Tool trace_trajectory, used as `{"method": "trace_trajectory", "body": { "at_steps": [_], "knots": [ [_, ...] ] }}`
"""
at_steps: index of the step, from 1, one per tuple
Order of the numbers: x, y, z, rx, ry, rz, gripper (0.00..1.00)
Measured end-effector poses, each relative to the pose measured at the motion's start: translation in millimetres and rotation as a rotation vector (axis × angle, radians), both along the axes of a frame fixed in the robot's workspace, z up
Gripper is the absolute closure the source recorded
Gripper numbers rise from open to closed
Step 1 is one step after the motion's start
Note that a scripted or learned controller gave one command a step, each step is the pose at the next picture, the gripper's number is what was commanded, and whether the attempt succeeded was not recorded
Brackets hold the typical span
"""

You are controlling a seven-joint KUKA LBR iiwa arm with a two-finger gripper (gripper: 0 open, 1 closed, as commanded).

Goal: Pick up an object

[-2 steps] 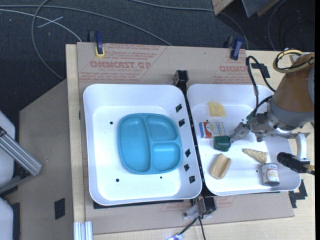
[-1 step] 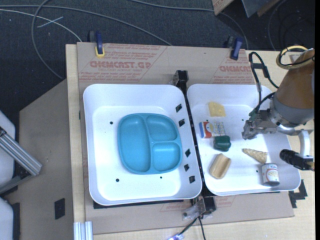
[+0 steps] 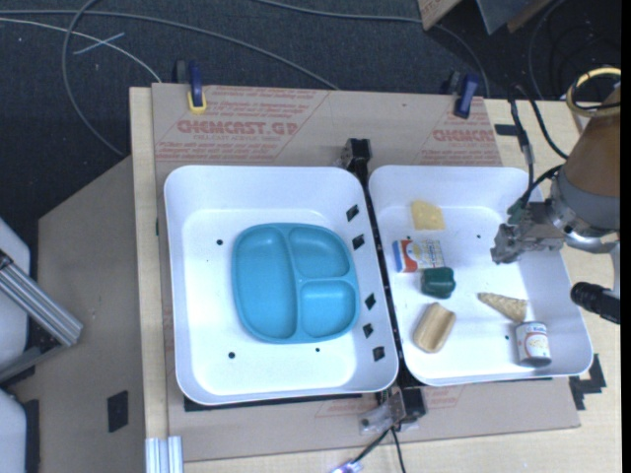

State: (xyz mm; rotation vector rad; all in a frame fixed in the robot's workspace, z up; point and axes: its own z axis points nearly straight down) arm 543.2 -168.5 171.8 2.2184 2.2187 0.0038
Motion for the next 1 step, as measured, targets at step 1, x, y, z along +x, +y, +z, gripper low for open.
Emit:
{"method": "trace_trajectory", "body": {
  "at_steps": [1],
  "knots": [
    [1.5, -0.3, 54.3, -0.001, -0.002, 0.001, 1.00]
  ]
}}
